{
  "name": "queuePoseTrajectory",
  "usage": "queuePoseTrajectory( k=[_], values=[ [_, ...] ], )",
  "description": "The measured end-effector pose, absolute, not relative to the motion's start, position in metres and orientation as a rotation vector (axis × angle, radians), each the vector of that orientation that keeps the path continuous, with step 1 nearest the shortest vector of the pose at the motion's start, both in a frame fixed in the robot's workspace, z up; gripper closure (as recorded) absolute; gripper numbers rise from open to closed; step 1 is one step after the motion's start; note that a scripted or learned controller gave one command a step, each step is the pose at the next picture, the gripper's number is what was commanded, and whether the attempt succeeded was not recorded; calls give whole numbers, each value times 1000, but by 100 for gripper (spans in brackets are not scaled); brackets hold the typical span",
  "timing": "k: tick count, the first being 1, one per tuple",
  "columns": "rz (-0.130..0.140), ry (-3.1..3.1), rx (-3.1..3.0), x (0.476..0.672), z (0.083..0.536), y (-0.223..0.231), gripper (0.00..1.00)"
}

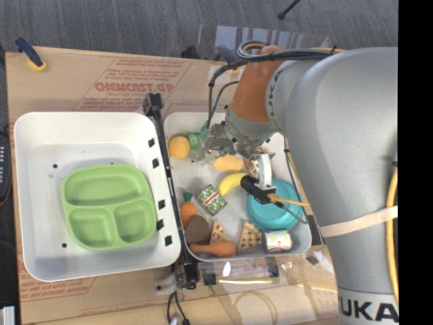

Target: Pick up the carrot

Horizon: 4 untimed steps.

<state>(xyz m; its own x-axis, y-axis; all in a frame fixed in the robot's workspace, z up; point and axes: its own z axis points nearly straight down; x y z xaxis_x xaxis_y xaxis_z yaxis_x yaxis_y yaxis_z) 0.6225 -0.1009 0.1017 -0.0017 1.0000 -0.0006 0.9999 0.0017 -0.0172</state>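
Pincer (218, 143) low at far end of R bin (196, 175), beside yellow round fruit (178, 147); open/closed can't tell. Carrot (188, 212) by left wall, apart from pincer.

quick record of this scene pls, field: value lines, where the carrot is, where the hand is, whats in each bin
left bin: holds a green tray
right bin: toy foods, a teal bowl, a cup
carrot: right bin, by its left wall
next to carrot: brown cookie on the near side, green box to its right
hand: over the right bin's far part, by a yellow fruit, apart from the carrot
carrot held: no, it lies in the bin
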Motion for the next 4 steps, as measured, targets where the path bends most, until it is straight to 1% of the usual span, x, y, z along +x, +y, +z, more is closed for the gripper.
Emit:
queuePoseTrajectory(
  k=[1, 2, 3, 4],
  values=[
    [20, -2215, -2211, 622, 102, -101, 0],
    [25, -2218, -2202, 622, 112, -100, 100],
    [25, -2218, -2201, 622, 111, -100, 0],
    [13, -2234, -2199, 615, 91, -96, 0]
  ],
)
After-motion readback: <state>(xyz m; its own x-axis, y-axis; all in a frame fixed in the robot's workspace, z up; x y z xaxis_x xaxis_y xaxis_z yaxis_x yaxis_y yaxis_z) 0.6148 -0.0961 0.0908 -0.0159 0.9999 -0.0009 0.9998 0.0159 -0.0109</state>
